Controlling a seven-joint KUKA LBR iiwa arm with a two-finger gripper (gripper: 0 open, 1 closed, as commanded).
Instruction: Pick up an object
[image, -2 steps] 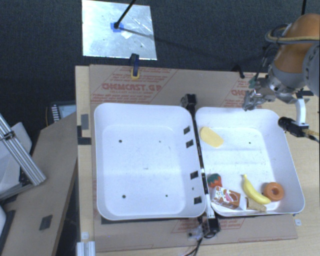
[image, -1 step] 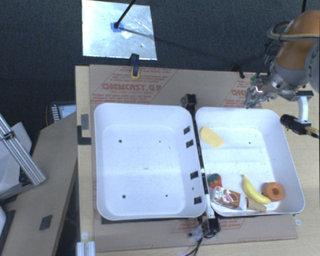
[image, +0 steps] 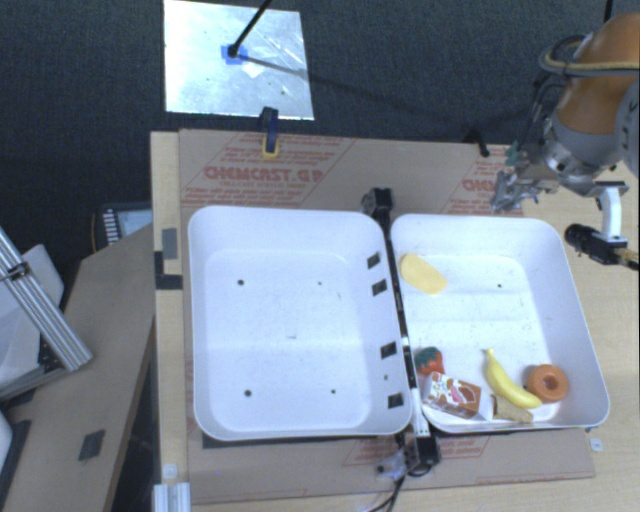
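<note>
Jaws unreadable, you can't tell; gripper (image: 512, 190) hangs outside the right bin (image: 575, 300), above the banana (image: 508, 381).

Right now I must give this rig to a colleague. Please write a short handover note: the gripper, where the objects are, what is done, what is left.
Gripper: above the far right corner of the right bin, outside the rim, carrying no object.
Objects, all in the right bin: pale yellow piece near the divider at the far side; banana, orange ring, small red item and printed packet along the near edge.
Left bin: white, beside the right bin.
Done: nothing picked yet.
Left: bring the gripper over one object, grasp it and lift it.
</note>
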